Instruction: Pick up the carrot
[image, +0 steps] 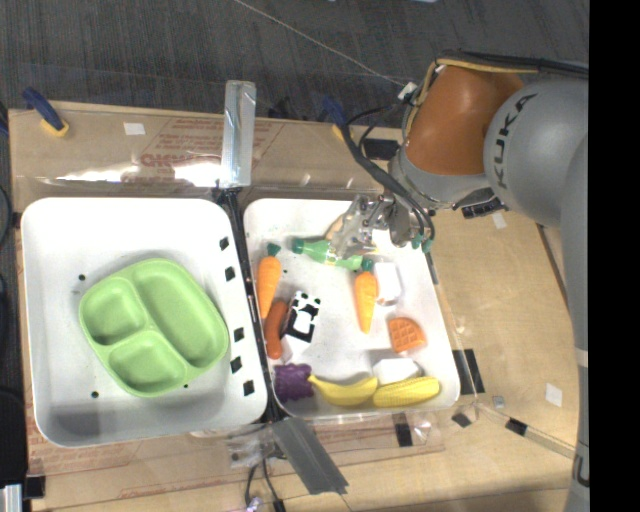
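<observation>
Two carrots lie in the right bin (440, 330). One carrot (366, 300) with a green top points toward the front, just right of the bin's middle. The other carrot (267, 280) lies along the bin's left wall. My gripper (366, 226) hangs over the back of the right bin, above a green bottle (325, 250) and just behind the green top of the middle carrot. I see nothing held in it.
The right bin also holds a brown sausage (274, 332), a black-and-white block (302, 316), an orange waffle (405, 334), white blocks (388, 283), a banana (343, 390), corn (406, 391) and a purple item (293, 380). A green divided plate (152, 325) sits in the left bin (50, 240).
</observation>
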